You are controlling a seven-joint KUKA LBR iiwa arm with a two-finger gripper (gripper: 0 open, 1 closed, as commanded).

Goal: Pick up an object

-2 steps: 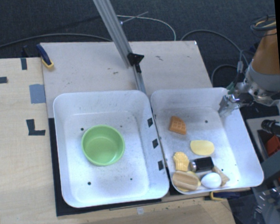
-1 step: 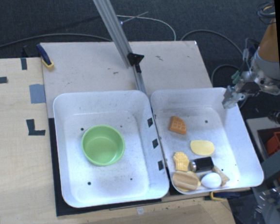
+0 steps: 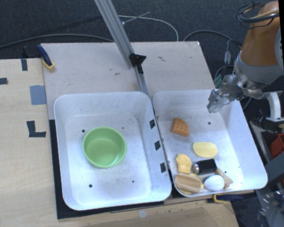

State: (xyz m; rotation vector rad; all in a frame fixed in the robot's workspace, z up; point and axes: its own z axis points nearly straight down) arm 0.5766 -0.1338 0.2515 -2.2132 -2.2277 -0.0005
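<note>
Tool (image 3: 216, 102) at upper right of right bin (image 3: 243, 141), above bare floor, nothing between fingers; open or closed cannot tell

Waffle piece (image 3: 180, 127) alone mid-bin, easiest pick

Cluster at lower edge packed touching: yellow piece (image 3: 205, 149), black block (image 3: 204, 167), white egg (image 3: 215, 182) – risk: fingers catch neighbours, round egg slips

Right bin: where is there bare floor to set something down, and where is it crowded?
In the right white bin, bare floor runs along the far wall, beyond the orange waffle-like piece, below the gripper. The near end is crowded: pale yellow oval, black block, white egg, tan bun.
</note>
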